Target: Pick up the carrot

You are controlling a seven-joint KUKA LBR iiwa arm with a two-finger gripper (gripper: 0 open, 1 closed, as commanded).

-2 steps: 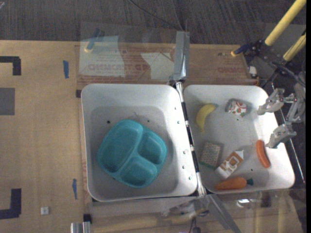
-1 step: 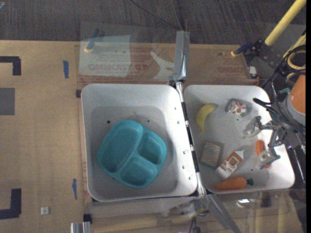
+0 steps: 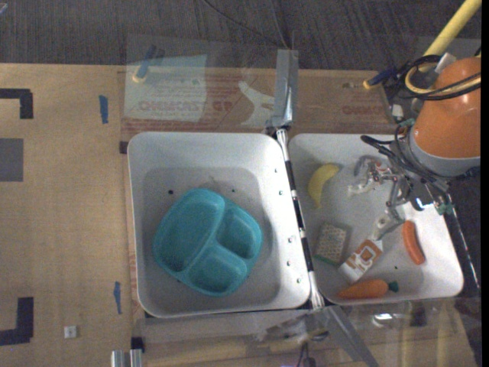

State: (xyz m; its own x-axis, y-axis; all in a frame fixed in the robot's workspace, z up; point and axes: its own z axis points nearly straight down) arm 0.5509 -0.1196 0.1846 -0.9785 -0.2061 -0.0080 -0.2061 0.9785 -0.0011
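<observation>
Carrot lying untouched at the near edge of the right bin as the arm is hovering over the bin's far side.

Nearest the camera, the orange carrot with its small green stub end is lying flat along the right bin's front wall. Just beyond it a small carton and a speckled square sponge are resting on the floor, with a sausage to their right and a banana farther back. The gripper is hanging above the bin's middle, well apart from the carrot and holding nothing; whether its fingers are spread or closed is too blurred to tell. The left bin is holding a teal divided plate, tilted. The arm's upper part is cut off at the right edge.
</observation>
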